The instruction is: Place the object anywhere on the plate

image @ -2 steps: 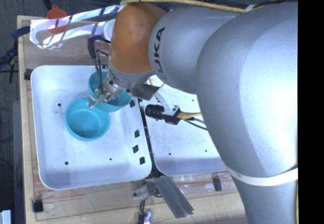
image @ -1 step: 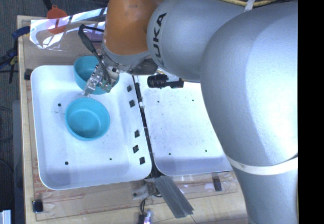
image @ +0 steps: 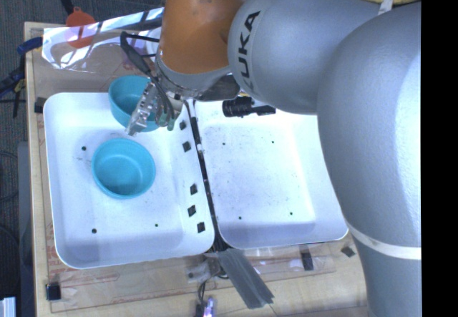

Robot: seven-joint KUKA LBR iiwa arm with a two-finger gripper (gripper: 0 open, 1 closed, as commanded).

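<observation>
Gripper point(image: 152, 114) over left bin point(image: 64, 237), tips at edge of rear blue dish point(image: 129, 97); front blue bowl point(image: 124, 167) apart, nearer cam. Fingers: spread/pinching, cannot tell. No obj. seen held. Best approach: descend vertical, centre on item, avoid divider rim betw. bins.

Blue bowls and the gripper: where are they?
Lower blue bowl point(image: 124, 167): camera view, inside bottom.
Upper blue bowl point(image: 128, 96): camera view, inner wall.
Gripper point(image: 151, 119): camera view, between fingertips.
</observation>
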